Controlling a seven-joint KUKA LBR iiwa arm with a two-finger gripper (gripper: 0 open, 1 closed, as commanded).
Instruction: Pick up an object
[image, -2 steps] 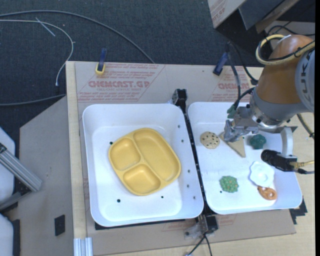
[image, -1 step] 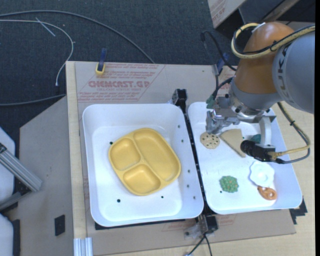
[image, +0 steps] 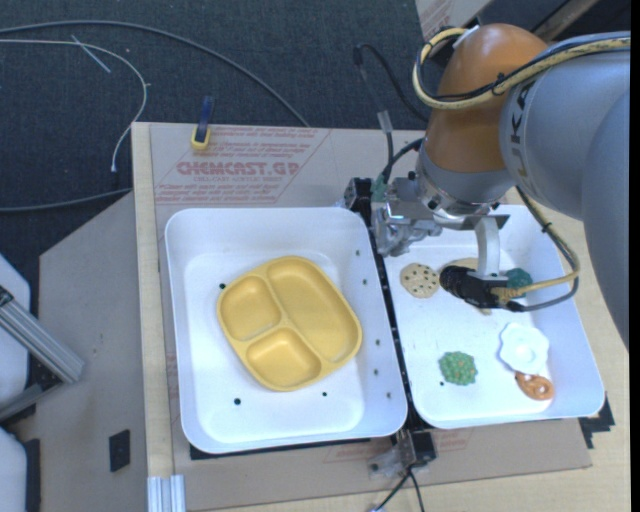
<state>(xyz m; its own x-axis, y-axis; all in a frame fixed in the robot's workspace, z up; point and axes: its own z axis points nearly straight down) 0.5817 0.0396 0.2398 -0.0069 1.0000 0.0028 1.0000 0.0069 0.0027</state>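
Observe gripper (image: 396, 231) at far left corner of right bin (image: 482, 405); cannot tell whether open or closed. Note cookie (image: 419, 280) just beside it. Centre over cookie, descend straight, clear of bin wall.

Yellow tray (image: 290, 322) in the left white bin (image: 190, 300); right, a tan dark-speckled cookie (image: 419, 280), green clump (image: 459, 368), white egg (image: 524, 348), orange ring (image: 535, 386).

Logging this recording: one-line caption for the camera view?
Gripper near cookie in right bin, alongside broccoli, egg, pretzel; yellow divided tray in left bin.
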